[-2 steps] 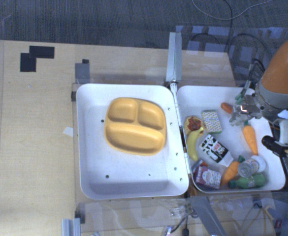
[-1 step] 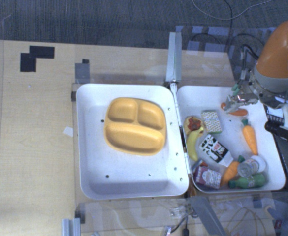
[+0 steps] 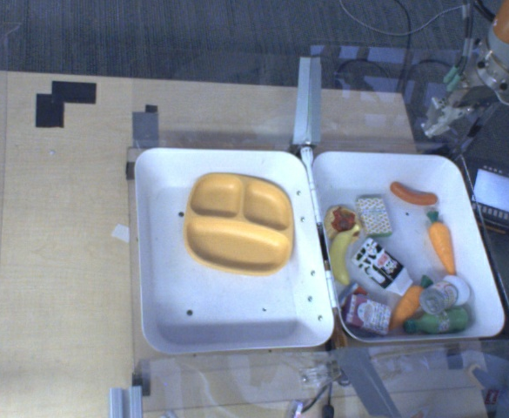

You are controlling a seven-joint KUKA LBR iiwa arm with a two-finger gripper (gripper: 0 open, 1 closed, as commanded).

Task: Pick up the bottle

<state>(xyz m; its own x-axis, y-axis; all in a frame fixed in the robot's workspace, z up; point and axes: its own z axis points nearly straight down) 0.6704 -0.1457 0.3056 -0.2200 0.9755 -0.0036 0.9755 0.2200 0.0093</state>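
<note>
The bottle (image 3: 438,323) is dark green and lies on its side in the near right corner of the right bin (image 3: 476,200). A silver-topped can (image 3: 444,295) and a small orange carrot (image 3: 408,304) press against it from behind. My gripper (image 3: 445,114) hangs outside the bins, above the bench beyond the right bin's far right corner. It is well away from the bottle and holds nothing that I can see.
The right bin also holds a sausage (image 3: 413,194), a large carrot (image 3: 443,246), a banana (image 3: 339,259), a black-and-white carton (image 3: 379,266), a red packet (image 3: 367,313) and a checkered block (image 3: 374,215). A yellow divided plate (image 3: 238,222) lies in the left bin (image 3: 154,259).
</note>
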